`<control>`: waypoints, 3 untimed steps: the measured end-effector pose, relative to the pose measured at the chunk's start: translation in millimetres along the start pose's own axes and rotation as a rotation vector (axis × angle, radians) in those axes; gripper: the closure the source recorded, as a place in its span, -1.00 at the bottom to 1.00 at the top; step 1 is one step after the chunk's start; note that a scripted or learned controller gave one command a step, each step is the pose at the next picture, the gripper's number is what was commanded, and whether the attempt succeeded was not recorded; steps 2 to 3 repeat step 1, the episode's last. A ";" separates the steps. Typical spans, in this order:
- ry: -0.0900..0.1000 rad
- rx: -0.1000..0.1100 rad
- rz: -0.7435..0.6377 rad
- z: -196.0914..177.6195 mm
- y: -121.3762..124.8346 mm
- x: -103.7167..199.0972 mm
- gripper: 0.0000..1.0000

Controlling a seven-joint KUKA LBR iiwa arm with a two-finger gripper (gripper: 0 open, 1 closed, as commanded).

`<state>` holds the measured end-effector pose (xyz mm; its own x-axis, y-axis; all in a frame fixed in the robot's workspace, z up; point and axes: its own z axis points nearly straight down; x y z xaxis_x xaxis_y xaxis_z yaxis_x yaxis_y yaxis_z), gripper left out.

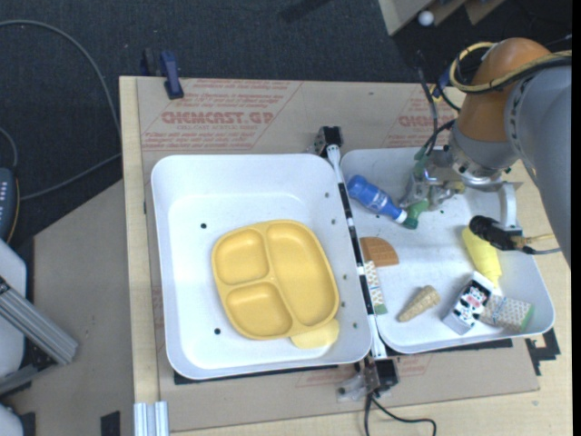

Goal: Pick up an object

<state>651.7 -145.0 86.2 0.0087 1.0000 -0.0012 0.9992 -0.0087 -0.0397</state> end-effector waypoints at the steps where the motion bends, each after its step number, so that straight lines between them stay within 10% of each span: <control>1: 0.002 -0.042 -0.011 -100.2 10.8 92.8 1.00; 3: 0.002 -0.042 -0.011 -100.2 10.8 92.8 1.00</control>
